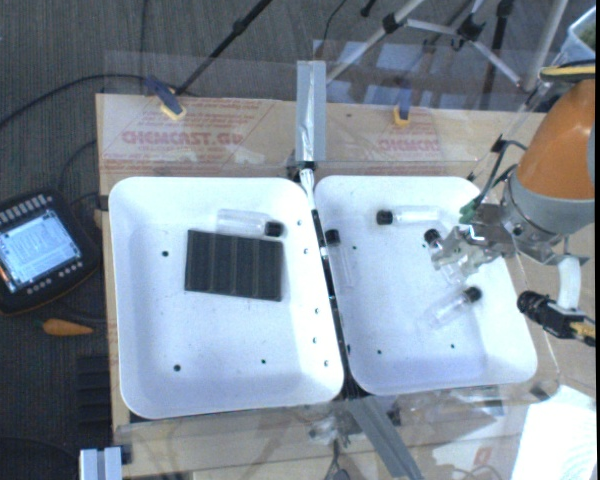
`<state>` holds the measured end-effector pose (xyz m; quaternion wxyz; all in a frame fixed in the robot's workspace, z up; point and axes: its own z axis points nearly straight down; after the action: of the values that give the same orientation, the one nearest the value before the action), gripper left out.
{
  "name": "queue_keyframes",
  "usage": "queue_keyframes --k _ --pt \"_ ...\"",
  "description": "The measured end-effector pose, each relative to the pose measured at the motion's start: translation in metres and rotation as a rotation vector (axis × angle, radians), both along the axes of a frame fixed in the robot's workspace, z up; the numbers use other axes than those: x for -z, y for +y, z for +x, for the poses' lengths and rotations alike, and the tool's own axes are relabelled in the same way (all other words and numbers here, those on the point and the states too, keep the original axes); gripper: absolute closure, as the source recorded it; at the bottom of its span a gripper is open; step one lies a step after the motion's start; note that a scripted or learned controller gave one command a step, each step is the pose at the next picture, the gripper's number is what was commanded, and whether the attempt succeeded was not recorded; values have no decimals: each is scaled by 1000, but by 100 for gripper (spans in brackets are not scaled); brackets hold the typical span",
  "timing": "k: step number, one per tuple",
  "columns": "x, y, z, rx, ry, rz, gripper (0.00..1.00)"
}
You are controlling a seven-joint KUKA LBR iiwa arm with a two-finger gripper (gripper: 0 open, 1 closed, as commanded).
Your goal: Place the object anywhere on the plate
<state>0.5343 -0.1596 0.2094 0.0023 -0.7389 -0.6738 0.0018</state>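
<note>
In the left white plastic bin (pixel 140 298) the dark ribbed rectangular plate (pixel 234 264) lies flat, one clear black-capped vial (pixel 248 222) just beyond it. In the right white bin (pixel 380 358) more clear vials (pixel 450 306) lie near the gripper (pixel 458 251); whether its fingers are parted, or grip anything, I cannot tell. It looks like the picking step: next, secure a slippery-looking vial and carry it leftward

We see our arm (pixel 565 158) as a rounded orange band above a grey wrist. Thin dark and green cables run along it toward our metallic silver claw (pixel 458 249).
</note>
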Motion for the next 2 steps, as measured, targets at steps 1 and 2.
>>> queue_keyframes --k 1,2 --pt "-18 79 52 -74 0 -1 100" --pt "29 143 75 -385 1 1 100"
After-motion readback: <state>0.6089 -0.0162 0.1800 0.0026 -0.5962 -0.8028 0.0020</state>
